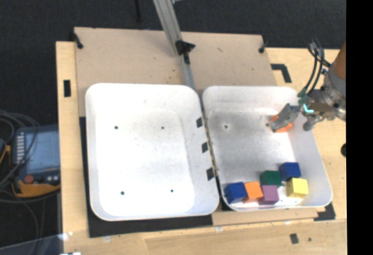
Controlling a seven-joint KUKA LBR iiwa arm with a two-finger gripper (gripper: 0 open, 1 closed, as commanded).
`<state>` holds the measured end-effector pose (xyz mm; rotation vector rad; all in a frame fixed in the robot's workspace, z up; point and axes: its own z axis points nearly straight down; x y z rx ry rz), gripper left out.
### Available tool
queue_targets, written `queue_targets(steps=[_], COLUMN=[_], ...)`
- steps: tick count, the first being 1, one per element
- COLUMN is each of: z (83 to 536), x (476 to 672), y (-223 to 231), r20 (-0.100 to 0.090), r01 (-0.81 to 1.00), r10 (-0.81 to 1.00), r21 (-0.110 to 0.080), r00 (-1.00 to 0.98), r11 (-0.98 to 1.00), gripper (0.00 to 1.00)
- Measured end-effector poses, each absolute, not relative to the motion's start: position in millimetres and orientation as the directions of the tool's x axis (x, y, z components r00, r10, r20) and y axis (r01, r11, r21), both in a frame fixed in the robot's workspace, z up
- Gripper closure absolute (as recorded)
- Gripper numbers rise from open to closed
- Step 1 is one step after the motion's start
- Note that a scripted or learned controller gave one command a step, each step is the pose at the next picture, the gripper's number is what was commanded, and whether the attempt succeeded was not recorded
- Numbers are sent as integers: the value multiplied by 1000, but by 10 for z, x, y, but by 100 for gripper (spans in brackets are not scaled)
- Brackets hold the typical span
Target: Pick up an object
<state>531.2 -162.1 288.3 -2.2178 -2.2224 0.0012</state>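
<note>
Claw [294, 118] sits over the right bin's [245, 96] upper right area, fingers spread apart; the left finger [285, 113] touches an orange block [282, 126], which lies beside it rather than between the two, so no grip visible. Orange block is small and partly hidden, so its long axis can't be read; it sits near the bin's right wall. Along the bin's near edge, a cluster of matte cubes: blue [235, 191], orange [253, 190], purple [270, 193], green [270, 178], dark blue [289, 170], yellow [298, 187]. Left bin [99, 131] is shallow white plastic with rounded corners. Desk [145, 44] is tan board.
</note>
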Motion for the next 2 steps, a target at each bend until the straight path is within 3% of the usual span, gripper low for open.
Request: queue_targets(steps=[1, 2], z=[2902, 2436], x=[5318, 5351], y=[-1621, -1711], r20=[0, -2], r01=[1000, 1000], r10=[1000, 1000], r21=[2, -4], r00=[-1, 2], r11=[1, -2], gripper=[0, 0])
